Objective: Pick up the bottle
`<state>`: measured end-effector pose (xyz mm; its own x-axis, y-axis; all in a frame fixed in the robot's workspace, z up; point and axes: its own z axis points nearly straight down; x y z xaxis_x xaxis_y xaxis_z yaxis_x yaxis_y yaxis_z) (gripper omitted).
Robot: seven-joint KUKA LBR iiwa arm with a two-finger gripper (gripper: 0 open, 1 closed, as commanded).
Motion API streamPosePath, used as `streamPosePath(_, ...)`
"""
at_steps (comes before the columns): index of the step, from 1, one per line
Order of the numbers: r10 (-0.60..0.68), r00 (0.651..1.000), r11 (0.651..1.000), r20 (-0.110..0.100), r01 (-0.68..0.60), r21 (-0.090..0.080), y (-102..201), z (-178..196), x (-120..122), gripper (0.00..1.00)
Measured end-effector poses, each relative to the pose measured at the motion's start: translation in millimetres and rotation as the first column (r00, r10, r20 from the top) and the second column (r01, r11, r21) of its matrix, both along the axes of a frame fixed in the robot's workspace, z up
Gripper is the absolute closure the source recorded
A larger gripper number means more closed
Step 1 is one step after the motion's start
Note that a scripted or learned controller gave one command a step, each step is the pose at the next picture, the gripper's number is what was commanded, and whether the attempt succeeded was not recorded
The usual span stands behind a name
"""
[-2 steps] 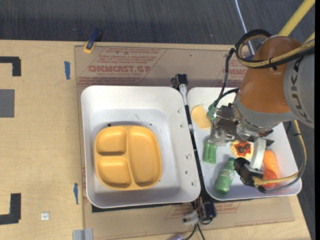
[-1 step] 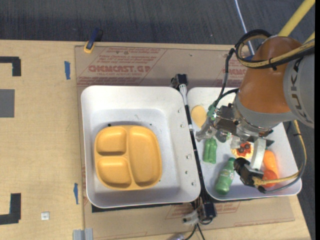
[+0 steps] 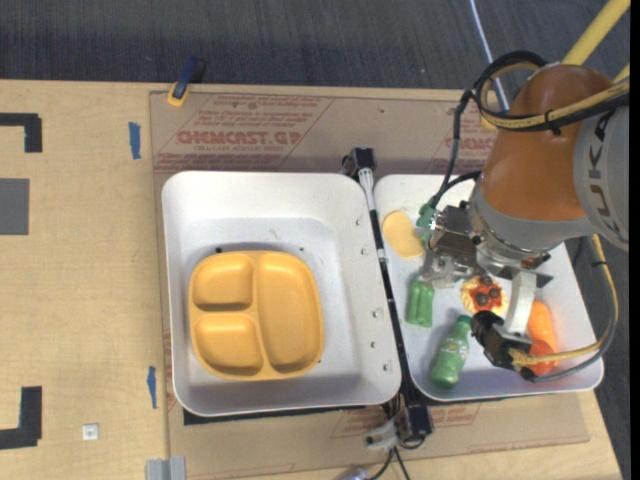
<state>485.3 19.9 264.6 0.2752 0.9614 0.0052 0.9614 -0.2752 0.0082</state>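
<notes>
**A:** Where is the bottle [image 3: 451, 351] sitting, and why does the arm hang where it does?

**B:** It lies in the right bin [image 3: 575, 376], down at about seven o'clock of that bin's floor, tipped so its cap points to roughly one o'clock. It is green with a paler label. The gripper [image 3: 452, 264] hangs above the bin's middle, up at about twelve o'clock from the bottle and apart from it. I judge it is parked over the clutter to choose a descent, not yet committed to the bottle.

**A:** Jaws?

**B:** I cannot tell how they stand; the wrist and its cabling cover them from above. Nothing is visibly held.

**A:** What crowds the target?

**B:** A second green container [image 3: 420, 302] lies just beside it at eleven o'clock, nearly under the gripper. A yellow piece [image 3: 402, 234] sits at the bin's ten o'clock, and an orange object [image 3: 541, 330] lies at three o'clock from the bottle, partly behind the tool. The risk, as I read it, is closing on the nearer green item instead.

**A:** And the left bin [image 3: 190, 208]?

**B:** It holds a yellow divided tray [image 3: 256, 313] near its centre, well apart from the work. It is probably a drop-off spot, though that is a guess.
</notes>
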Motion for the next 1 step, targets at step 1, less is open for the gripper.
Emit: streamPosePath(1, 0.0, 1.0, 1.0, -0.001, 0.0, 0.0, 0.0, -0.3, -0.1, 0.0)
